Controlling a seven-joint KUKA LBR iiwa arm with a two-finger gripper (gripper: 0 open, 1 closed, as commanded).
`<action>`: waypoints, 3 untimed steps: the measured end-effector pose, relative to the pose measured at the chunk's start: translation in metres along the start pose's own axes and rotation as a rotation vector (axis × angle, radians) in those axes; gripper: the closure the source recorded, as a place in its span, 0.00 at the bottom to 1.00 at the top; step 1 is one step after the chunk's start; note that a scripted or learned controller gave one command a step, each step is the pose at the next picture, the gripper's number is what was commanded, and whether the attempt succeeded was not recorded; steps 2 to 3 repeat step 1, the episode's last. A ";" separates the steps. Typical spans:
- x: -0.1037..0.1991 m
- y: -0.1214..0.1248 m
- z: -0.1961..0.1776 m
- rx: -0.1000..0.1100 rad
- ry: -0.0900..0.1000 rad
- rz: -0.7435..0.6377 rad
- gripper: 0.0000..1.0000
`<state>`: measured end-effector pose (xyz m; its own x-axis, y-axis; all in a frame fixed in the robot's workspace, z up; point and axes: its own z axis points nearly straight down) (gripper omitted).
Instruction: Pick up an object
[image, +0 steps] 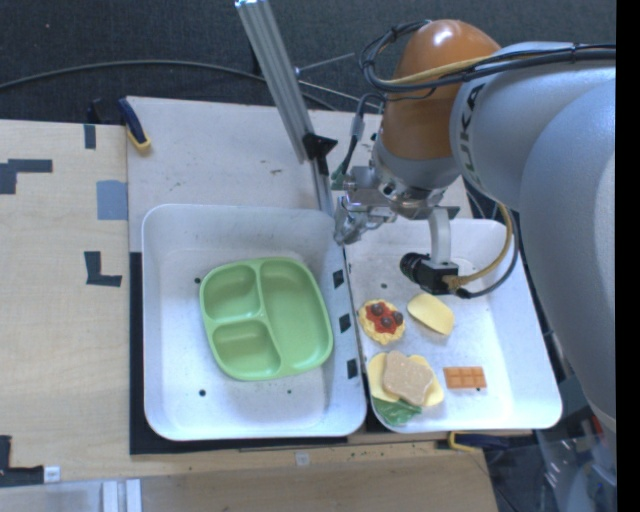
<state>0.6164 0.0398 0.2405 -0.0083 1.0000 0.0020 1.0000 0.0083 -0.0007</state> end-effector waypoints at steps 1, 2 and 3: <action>0.049 0.002 -0.001 0.001 -0.001 0.001 1.00; 0.049 0.002 -0.001 0.001 -0.001 0.001 1.00; 0.049 0.002 -0.001 0.001 -0.001 0.001 1.00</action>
